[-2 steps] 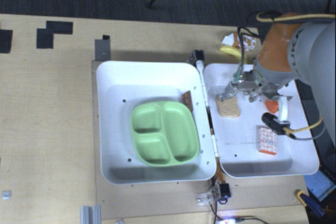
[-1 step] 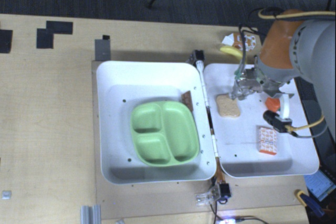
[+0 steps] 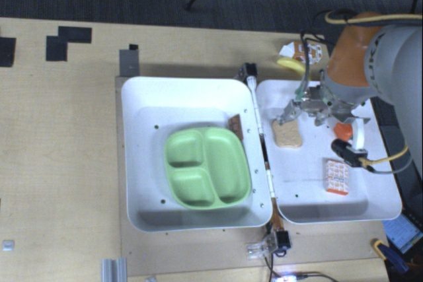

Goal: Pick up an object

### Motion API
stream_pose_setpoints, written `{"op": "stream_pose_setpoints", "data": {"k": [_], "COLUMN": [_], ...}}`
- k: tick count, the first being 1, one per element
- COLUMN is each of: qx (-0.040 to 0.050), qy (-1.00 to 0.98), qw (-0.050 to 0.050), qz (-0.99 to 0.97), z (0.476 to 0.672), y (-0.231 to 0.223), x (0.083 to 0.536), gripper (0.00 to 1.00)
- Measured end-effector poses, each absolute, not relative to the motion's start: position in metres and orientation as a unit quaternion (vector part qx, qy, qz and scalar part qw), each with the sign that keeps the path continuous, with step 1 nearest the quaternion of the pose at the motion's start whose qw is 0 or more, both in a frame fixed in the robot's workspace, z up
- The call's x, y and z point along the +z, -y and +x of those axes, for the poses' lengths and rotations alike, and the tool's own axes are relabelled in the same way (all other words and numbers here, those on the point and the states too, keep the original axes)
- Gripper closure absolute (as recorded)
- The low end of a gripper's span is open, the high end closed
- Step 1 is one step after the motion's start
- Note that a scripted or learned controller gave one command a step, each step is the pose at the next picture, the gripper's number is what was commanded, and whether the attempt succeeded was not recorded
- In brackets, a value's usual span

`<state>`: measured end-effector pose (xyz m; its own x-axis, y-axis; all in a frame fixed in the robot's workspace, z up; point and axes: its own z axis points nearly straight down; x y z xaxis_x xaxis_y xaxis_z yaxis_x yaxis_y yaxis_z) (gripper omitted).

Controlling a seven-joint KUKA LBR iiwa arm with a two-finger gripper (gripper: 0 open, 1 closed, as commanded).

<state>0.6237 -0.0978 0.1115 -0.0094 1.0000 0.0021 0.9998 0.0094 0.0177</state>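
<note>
Nearest, on the table, two white bins side by side. In the right bin, toward its near right side, a red-and-white patterned packet, lying flat. In the left bin, a green divided plate across the middle, with a small brown piece just past its far right corner, close to the bin wall. Farther back in the right bin, a tan block flat on the floor near the left wall, well apart from the packet. Just beyond it, the pincer, hanging close over the block's far edge; cannot tell how far open, and nothing visibly in its grasp. Right of that, a small orange thing. Beyond the bin, on the table, a yellow thing beside a white-and-orange wrapper.
</note>
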Motion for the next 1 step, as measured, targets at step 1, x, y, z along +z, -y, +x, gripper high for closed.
{"op": "stream_pose_setpoints", "data": {"k": [1], "qx": [0.0014], "qy": [-0.708], "qw": [0.002], "qz": [0.707], "z": [0.5483], "y": [0.1091], "x": [0.0864], "gripper": [0.00]}}
